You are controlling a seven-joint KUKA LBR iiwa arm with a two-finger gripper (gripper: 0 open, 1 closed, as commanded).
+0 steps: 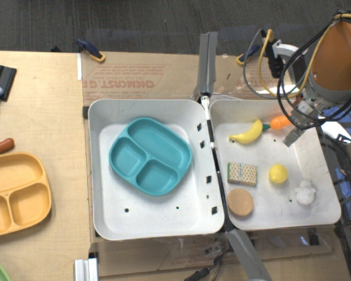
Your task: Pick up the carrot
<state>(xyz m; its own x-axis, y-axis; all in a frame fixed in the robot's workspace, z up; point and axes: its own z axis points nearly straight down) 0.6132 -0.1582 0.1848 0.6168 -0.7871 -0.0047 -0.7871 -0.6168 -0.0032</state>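
Because the carrot (279, 122) touches the banana (248, 133), your gripper (297, 130), whose opening you cannot tell, may bump or grab the banana instead.

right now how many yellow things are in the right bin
2. The banana lies near the bin's far side, just left of the carrot. The lemon sits nearer the middle, right of the patterned block. The arm may hide more.

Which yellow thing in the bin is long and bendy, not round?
The banana, curved and lying beside the orange carrot at the back of the right bin. The lemon is the round one, nearer the front.
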